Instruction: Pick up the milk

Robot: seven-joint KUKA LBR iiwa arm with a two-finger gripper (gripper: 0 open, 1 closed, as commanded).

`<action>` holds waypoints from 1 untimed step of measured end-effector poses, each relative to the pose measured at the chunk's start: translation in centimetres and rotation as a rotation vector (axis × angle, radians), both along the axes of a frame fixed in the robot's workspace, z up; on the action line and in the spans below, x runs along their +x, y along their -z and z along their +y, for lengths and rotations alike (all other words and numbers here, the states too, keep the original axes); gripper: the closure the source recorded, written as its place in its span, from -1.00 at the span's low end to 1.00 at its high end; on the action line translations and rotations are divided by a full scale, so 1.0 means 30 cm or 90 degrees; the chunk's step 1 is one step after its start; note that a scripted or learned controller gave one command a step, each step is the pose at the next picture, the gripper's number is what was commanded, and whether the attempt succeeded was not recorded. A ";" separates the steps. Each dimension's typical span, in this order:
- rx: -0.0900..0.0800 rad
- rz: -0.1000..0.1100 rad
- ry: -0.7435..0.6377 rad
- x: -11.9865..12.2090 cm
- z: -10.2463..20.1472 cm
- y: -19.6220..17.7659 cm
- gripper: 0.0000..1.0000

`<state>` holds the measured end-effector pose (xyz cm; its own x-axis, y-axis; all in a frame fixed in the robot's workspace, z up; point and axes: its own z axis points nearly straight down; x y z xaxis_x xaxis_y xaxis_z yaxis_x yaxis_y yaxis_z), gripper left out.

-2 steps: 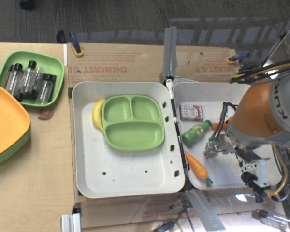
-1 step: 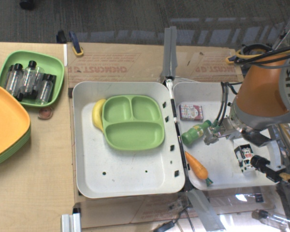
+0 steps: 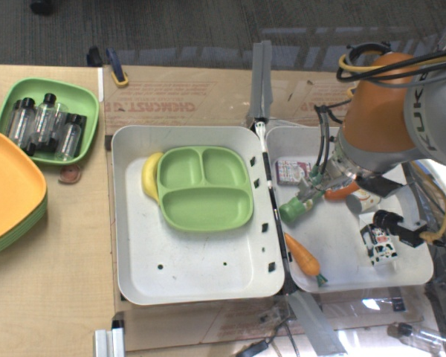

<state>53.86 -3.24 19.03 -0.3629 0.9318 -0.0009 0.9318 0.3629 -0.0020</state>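
While the tool (image 3: 314, 187) hangs low in the right bin (image 3: 412, 274) by a green item (image 3: 292, 210) (whether it is apart or together I cannot tell), the milk (image 3: 290, 172) lies just beside it.

A divided plate (image 3: 205, 187) lies in the left bin (image 3: 134, 259), a banana (image 3: 150, 175) touching its left edge. In the right bin (image 3: 349, 274), a carrot (image 3: 303, 256) lies near the front-left corner.

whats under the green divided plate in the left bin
A yellow thing pokes out from beneath the green plate at its left edge; the rest of it, and the bin floor beneath, are covered.
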 end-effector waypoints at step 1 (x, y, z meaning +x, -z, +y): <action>0.000 -0.001 -0.031 0.384 0.091 -0.033 1.00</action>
